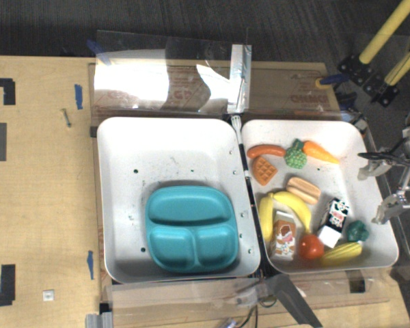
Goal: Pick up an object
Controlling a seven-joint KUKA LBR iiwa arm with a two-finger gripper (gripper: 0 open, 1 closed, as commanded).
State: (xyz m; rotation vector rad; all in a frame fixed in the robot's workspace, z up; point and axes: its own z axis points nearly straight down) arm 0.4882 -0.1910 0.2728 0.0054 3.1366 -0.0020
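The scene is viewed from a single fixed camera set above the light wooden bench (34, 203), looking down at a slant. Both shallow white plastic bins, the left one (123, 142) and the right one (348, 139), are taken in whole from moderate distance, with dark floor seen beyond the far edge.
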